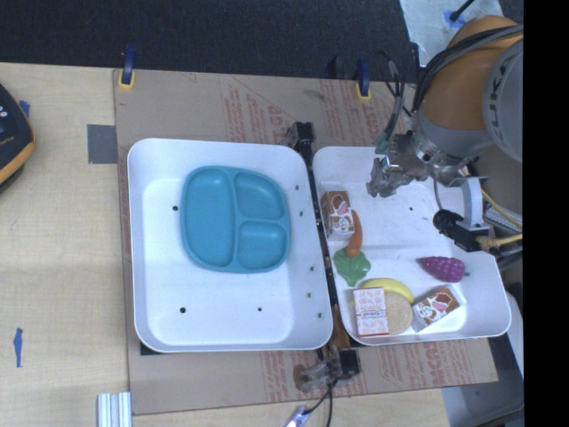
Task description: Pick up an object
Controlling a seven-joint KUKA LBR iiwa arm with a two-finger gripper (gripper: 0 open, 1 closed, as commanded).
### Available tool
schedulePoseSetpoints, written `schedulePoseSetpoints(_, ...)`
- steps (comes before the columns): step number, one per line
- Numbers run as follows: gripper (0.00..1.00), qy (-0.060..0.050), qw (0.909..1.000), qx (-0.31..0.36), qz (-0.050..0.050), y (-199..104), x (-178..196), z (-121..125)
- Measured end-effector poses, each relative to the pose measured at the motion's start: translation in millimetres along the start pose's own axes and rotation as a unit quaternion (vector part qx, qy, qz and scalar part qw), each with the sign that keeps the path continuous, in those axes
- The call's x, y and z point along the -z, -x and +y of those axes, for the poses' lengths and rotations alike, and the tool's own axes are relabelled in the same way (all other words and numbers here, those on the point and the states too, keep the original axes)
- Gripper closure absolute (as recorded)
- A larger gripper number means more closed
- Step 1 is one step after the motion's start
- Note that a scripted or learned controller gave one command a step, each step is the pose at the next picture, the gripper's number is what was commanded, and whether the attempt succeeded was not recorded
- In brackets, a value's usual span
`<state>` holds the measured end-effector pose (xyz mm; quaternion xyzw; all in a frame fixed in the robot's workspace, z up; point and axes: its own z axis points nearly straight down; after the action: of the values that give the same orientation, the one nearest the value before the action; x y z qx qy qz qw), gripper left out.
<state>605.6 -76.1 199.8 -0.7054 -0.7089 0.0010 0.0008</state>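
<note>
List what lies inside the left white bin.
Inside the left bin lies one blue divided plate, with nothing in its compartments. Whatever the plate covers on the bin floor is hidden.

Table (62,238) carrying a cardboard sheet (222,105)
Two white bins are sitting side by side on the sheet, left bin (156,327) at 9 o'clock, right bin (484,323) at 3 o'clock.

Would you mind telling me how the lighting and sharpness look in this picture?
Camera view: even, soft light; the left bin is bright white, with a faint shadow along its left wall; the blue plate shows no glare; the gripper looks slightly soft, and the small packets' print is too blurred to read.
</note>
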Motion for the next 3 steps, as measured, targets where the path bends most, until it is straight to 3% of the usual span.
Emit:
schedulePoseSetpoints(1, 1.0, -0.001, 1.0, 0.0, -0.001, 15, -9, -44)
schedulePoseSetpoints(2, 1.0, 0.0, 1.0, 0.001, -0.001, 19, -27, -16)
schedulePoseSetpoints(3, 1.0, 0.0, 1.0, 0.0, 0.0, -13, -8, 4)
